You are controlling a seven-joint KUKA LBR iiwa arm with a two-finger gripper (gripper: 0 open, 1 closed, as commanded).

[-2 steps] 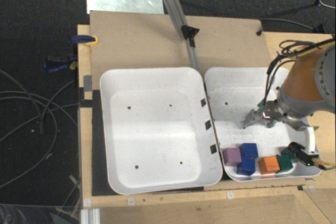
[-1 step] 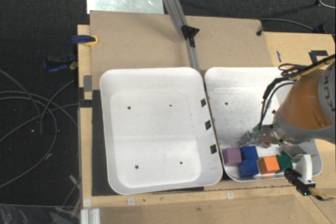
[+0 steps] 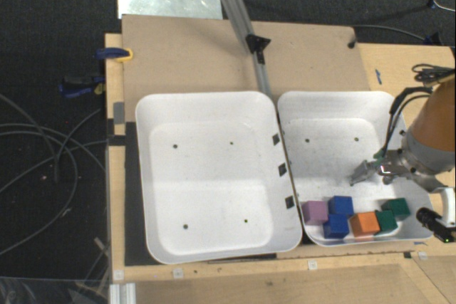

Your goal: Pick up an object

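Several small blocks lie along the front edge of the right bin (image 3: 328,117): a purple block (image 3: 315,211), two blue blocks (image 3: 340,206) (image 3: 336,226), an orange block (image 3: 366,223) and two green blocks (image 3: 395,208) (image 3: 385,222). My gripper (image 3: 362,172) hangs over the right bin's middle, just behind the blue and orange blocks and apart from them. Its fingers stand open with nothing between them. The arm's orange band (image 3: 434,126) is at the right edge.
The left bin (image 3: 153,174) sits beside the right one, joined by black clips (image 3: 282,169). A grey pole (image 3: 235,3) slants down to the bins' back edge. Cables (image 3: 43,153) lie on the dark floor at left.
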